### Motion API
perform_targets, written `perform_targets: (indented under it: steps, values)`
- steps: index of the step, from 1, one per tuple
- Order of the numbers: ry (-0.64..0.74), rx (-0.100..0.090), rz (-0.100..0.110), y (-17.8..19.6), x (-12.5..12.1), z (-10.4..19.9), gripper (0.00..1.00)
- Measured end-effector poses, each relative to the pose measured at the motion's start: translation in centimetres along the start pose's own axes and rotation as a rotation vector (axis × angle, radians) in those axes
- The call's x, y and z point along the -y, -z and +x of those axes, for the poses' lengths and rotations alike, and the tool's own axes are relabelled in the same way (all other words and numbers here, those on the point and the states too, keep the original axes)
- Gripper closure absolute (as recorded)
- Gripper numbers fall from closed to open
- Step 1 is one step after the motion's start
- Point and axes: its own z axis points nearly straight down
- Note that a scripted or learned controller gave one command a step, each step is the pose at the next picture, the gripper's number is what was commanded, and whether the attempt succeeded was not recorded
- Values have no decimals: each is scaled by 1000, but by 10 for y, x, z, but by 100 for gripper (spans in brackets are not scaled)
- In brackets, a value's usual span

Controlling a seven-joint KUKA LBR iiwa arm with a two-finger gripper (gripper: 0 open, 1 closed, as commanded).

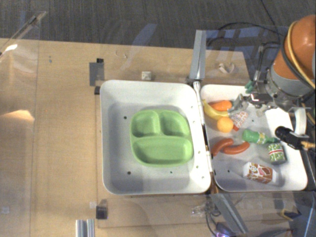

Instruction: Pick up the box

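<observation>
The box (258, 172) is a small white carton with a red-brown print. It lies on its side near the front edge of the right bin (296, 181). My gripper (243, 107) hangs over the back of that bin, beside the banana (213, 111) and above the orange ball (225, 125). It is well behind the box and apart from it, with the red sausage (230, 146) and the green bottle (256, 137) lying between them. The grey and orange arm (296, 53) comes in from the upper right.
A green divided plate (161, 136) sits in the left bin (113, 177). The right bin also holds an orange carrot-like piece (221, 104) and a small green can (277, 153). A black part (289, 136) juts in at the right rim. A metal post (198, 53) stands behind the bins.
</observation>
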Motion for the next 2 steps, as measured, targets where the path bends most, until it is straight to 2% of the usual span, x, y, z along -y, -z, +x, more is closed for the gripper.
perform_targets:
  steps: [1, 2]
  values:
    - [-40, 1, 1, -66, -31, -56, 0]
    - [35, 5, -19, -133, -50, -75, 0]
